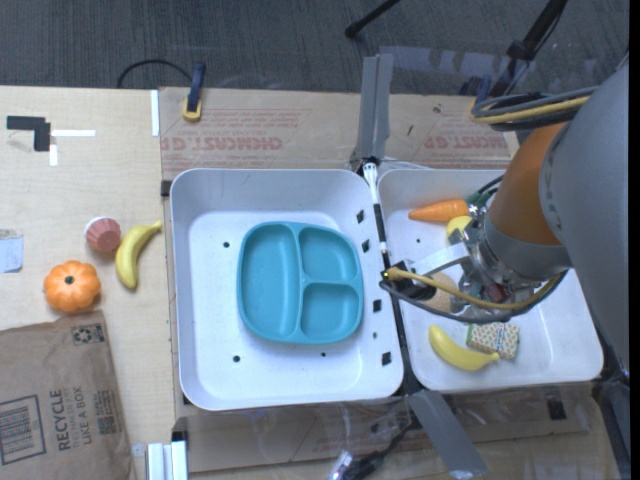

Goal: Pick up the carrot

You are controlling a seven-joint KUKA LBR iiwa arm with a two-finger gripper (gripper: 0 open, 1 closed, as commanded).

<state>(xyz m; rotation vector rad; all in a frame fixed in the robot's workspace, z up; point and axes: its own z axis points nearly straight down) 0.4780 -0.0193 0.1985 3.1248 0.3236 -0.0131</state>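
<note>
The orange carrot (438, 210) lies at the back left of the right bin (570, 360), its tip pointing left. My gripper (478, 294) hangs over the middle of that bin, in front of the carrot and to its right, apart from it. The grey wrist and orange band hide most of the gripper from above. A loop of black cable hangs off it to the left.
A yellow banana (460, 352) and a small speckled block (496, 339) lie at the right bin's front. A teal divided plate (300, 282) sits in the left bin (195, 298). A small pumpkin (72, 286), another banana (132, 254) and a pink item (103, 235) rest on the bench at left.
</note>
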